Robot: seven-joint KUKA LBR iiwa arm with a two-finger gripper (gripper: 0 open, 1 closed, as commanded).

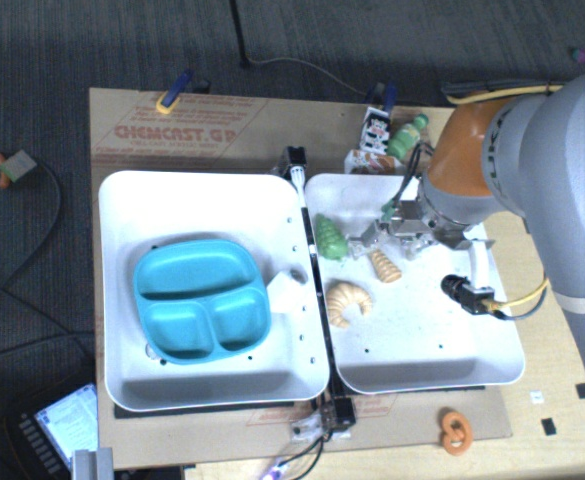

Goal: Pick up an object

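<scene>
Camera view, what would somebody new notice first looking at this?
Probably the bright blue divided tray lying in the left white bin, the strongest colour on the bench. Next, the big grey arm with its orange band reaching in from the right, its gripper low over the right white bin. Close by it lie a green toy, a small tan ridged piece and a pale croissant-shaped item.

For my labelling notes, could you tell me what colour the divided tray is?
Light blue; the divided tray shows in the camera view.
</scene>
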